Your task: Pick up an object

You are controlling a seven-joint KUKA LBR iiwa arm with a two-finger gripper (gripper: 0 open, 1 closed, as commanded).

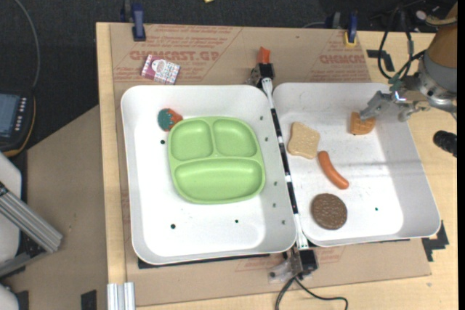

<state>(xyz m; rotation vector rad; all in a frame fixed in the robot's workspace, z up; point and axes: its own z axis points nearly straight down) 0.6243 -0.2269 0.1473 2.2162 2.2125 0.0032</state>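
- Camera view: two white bins side by side on the bench; left bin (pixel 145 214) holds a green tray (pixel 215 159) with three compartments, nothing in them.
- Right bin (pixel 414 185) holds four play-food items, well apart from one another.
- Arm enters from the right; gripper (pixel 378 107) sits low over the right bin's upper area, tips just beside the orange chunk (pixel 362 124). Whether the tips are spread or pinched: cannot tell; nothing visibly between them.
- Cookie (pixel 329 211): brown disc, near the bin's front. Flat, probably stiff; hard to get under.
- Bread (pixel 304 140): tan slice, near the divider. Likely light.
- Sausage (pixel 333 170): between bread and cookie. Rounded, may roll; grip across the middle.
- Orange chunk: nearest target. Looks light, blocky; take across its short sides.
- Small red-green ball (pixel 169 118): left bin, touching the tray's corner.
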